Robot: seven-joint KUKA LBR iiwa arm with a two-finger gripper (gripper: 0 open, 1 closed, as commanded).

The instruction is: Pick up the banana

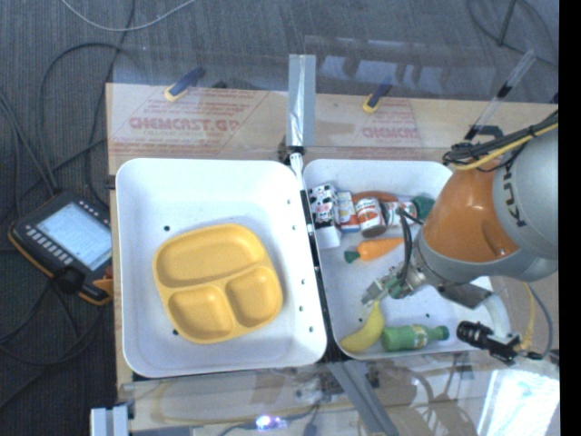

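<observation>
The yellow banana lies curved near the front edge of the right bin, with its upper tip pointing toward the gripper. My gripper hangs just above and right of that tip, under the arm's orange band. Nothing shows held in it. A green bottle lies on its side directly right of the banana, almost touching it.
An orange carrot lies just behind the gripper. A black-and-white carton, a small can and a brown bottle line the right bin's back. The left bin holds a yellow divided plate.
</observation>
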